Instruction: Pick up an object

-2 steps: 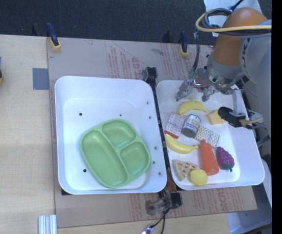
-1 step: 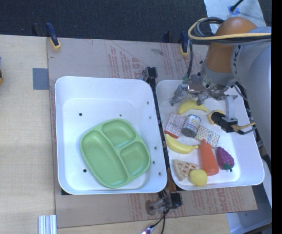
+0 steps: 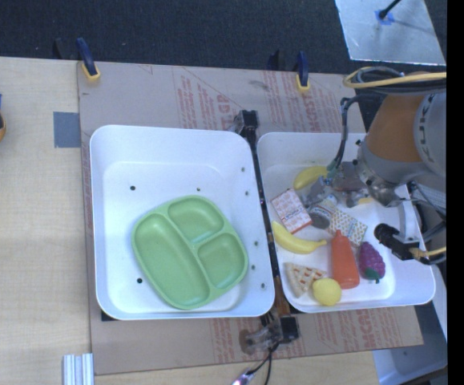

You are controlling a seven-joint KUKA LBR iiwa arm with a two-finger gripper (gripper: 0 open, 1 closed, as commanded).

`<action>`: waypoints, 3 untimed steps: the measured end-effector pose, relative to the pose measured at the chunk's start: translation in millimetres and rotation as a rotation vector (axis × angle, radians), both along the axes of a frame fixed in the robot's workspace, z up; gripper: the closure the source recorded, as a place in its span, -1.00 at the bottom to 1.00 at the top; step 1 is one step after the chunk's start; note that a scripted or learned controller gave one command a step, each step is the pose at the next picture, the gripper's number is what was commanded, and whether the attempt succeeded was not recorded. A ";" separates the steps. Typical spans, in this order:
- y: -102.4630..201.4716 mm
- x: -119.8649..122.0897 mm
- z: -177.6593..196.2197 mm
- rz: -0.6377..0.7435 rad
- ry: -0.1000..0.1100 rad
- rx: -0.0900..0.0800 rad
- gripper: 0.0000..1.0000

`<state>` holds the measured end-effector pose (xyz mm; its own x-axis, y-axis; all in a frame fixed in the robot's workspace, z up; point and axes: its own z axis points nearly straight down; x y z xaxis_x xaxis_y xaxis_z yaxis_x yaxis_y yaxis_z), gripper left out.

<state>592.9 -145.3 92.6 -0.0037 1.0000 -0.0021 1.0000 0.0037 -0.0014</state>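
Toy foods, among them a curved yellow plastic banana (image 3: 296, 241) and an orange plastic carrot (image 3: 344, 261), crowd the right shallow white bin (image 3: 408, 291); we see the tool (image 3: 332, 189) at their twelve o'clock, its grip impossible to tell.

I see toys crowded along the right bin's (image 3: 424, 293) left and front edges: banana (image 3: 294, 241), orange carrot (image 3: 344, 261), purple grapes (image 3: 371, 261), lemon (image 3: 326, 292), sandwich wedge (image 3: 302, 277), small patterned box (image 3: 290, 210).
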 end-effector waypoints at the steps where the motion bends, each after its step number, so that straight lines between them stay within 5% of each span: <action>1: 34.3 63.4 -0.5 0.000 0.002 0.002 -1.00; 2: -1.0 -21.9 -0.9 0.000 0.003 0.001 -1.00; 3: -1.9 -21.8 9.5 0.004 0.005 0.000 1.00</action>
<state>571.1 -147.2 102.0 -0.0081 1.0000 -0.0022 0.9999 0.0081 -0.0062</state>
